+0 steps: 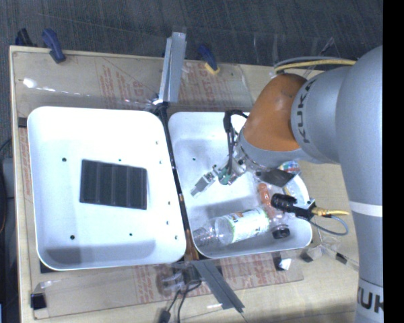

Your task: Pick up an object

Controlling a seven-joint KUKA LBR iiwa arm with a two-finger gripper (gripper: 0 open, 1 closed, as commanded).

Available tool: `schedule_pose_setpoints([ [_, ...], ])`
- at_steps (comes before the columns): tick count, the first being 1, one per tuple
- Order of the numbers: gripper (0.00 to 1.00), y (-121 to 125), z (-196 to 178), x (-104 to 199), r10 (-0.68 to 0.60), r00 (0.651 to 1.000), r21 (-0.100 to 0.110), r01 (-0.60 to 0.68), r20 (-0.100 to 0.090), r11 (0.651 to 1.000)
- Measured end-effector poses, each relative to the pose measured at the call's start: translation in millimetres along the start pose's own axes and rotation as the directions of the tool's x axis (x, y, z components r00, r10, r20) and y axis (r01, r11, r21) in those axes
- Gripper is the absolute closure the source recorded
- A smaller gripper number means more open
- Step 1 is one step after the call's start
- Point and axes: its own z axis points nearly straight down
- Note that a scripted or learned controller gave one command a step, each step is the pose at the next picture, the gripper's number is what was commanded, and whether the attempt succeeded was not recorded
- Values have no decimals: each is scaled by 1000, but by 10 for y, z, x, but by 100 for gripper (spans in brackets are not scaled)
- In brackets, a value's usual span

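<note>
In the camera view, two white bins are seen side by side. The left bin [47, 147] carries a dark ribbed mat [113, 184] near its middle. The right bin [188, 140] holds the loose objects, and the arm [310, 113] is seen reaching in over it from three o'clock, its orange band sitting above the wrist.

The gripper [205, 182] is placed low in the right bin, near the bin's middle, with its tips directed toward eight o'clock. Whether the tips are apart or together cannot be told at this size, and nothing is seen lodged between them.

A clear plastic bottle [237, 227] is found lying on its side along the bin's near wall, its long axis running from about eight o'clock to two o'clock and its cap end toward the left. From the gripper the bottle lies near, at roughly five o'clock. An orange object [264, 195] is seen at the bin's right side, partly under the wrist cabling.

A grasp on the bottle is judged to call for a closing line set across that long axis.
</note>
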Motion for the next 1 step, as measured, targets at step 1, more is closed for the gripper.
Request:
schedule_pose_setpoints([
  [1, 0, -917, -140, -323, 75, 997, -8, -75, 1, 997],
])
